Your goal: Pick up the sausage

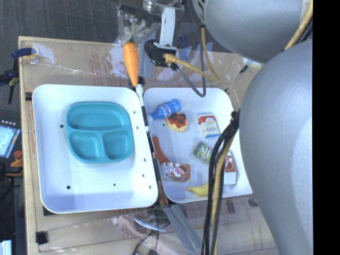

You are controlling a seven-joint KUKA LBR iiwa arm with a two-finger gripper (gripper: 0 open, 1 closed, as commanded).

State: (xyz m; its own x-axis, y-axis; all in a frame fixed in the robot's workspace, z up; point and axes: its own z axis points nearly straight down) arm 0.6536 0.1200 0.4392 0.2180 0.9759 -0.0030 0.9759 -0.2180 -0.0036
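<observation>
I see the sausage [159, 150] lying in the right bin [226, 97] (at its left wall), and the end effector [139, 9] state I cannot tell.

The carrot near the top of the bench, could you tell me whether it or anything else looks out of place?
Yes: the carrot lies on the bench outside both bins, its tip at the rims' far end. The sausage sits in the right bin with the other items.

A teal tray [100, 130] sits in a white bin [48, 169]. The sausage [158, 150] is reddish brown, the carrot [130, 61] orange, the bottle [166, 109] blue.
</observation>
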